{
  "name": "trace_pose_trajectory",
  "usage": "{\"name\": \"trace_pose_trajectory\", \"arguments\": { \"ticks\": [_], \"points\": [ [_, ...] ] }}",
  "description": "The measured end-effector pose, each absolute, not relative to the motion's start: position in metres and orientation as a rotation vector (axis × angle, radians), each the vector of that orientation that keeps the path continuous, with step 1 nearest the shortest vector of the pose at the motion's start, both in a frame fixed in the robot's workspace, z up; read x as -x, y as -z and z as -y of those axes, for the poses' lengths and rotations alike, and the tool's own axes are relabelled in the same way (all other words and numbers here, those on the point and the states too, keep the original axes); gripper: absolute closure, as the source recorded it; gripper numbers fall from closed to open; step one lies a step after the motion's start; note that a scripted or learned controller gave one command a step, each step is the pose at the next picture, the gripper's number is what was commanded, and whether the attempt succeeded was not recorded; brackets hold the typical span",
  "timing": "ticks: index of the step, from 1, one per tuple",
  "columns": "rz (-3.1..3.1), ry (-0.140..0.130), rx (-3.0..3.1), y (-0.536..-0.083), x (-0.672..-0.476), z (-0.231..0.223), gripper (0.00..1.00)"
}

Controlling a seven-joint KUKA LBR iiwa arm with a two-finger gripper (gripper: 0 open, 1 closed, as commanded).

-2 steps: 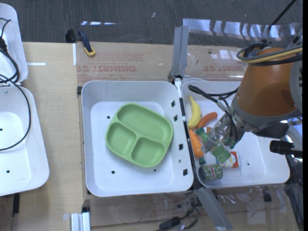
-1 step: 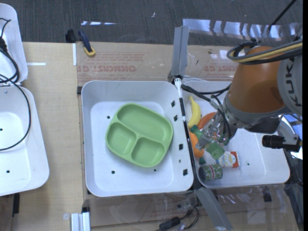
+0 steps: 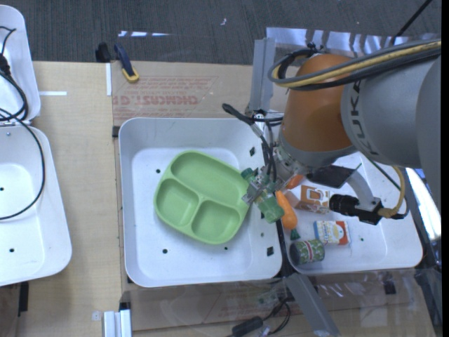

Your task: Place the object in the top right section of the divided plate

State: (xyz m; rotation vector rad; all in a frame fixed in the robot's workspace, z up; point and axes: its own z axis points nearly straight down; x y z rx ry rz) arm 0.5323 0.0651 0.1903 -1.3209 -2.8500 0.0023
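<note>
A light green divided plate (image 3: 200,196) with three sections lies tilted in the left white bin (image 3: 140,209). My gripper (image 3: 257,189) hangs just off the plate's right rim, over the wall between the two bins. A small dark green object (image 3: 269,207) sits directly under the gripper, touching or nearly touching it; whether it is held is hidden by the wrist. An orange carrot-like piece (image 3: 287,211) lies right beside it. The grey arm with its orange band (image 3: 316,104) covers the far part of the right bin.
The right bin (image 3: 393,248) holds an orange-and-white packet (image 3: 313,198), a small carton (image 3: 332,232) and a green can (image 3: 307,250). A black part with a cable (image 3: 354,208) juts from the wrist. Another white tub (image 3: 28,209) with a black cable stands far left.
</note>
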Motion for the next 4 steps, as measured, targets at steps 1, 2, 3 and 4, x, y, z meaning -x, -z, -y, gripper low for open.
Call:
{"name": "trace_pose_trajectory", "arguments": {
  "ticks": [1,2,3,4],
  "points": [
    [3.007,-0.003,0.903,-0.209,-0.486,-0.091,1.0],
    [2.889,-0.002,1.236,-0.214,-0.512,-0.095,1.0],
    [2.761,-0.007,1.495,-0.153,-0.514,-0.187,1.0],
    [2.761,-0.007,1.494,-0.153,-0.514,-0.187,0.0]
  ]
}}
